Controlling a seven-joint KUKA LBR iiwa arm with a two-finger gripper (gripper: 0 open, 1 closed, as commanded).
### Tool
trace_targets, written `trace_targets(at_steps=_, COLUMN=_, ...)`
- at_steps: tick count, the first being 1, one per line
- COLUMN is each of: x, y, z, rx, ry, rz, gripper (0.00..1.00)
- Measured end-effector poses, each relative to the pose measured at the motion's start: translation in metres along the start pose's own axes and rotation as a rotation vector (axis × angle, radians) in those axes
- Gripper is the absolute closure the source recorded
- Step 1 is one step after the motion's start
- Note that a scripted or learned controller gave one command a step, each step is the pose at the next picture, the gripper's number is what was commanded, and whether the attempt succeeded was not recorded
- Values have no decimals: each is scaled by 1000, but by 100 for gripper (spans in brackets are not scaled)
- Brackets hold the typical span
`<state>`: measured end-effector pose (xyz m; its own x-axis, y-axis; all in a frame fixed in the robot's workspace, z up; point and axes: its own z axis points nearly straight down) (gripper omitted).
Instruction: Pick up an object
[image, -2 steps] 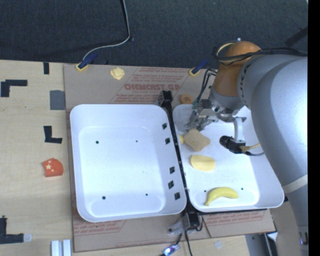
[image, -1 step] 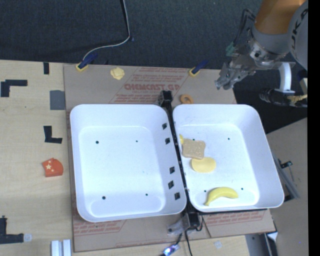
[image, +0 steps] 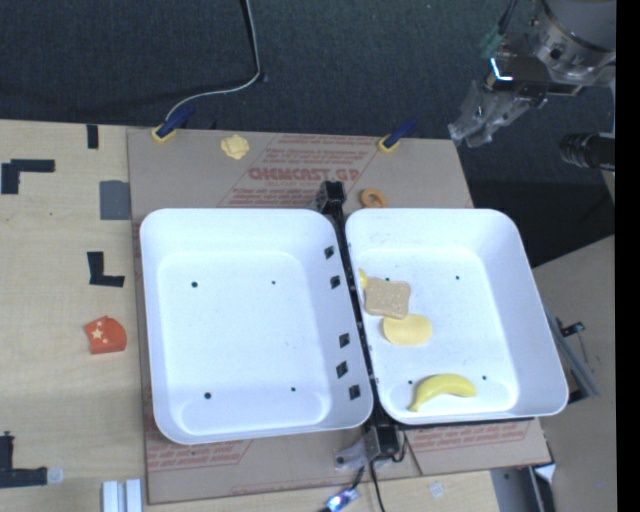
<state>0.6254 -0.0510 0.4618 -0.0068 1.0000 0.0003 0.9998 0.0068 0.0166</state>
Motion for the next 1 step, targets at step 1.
trace_targets(at_steps=1, x=21, y=-83, z=-82, rx=5, ry=1, rz=3, gripper=100)
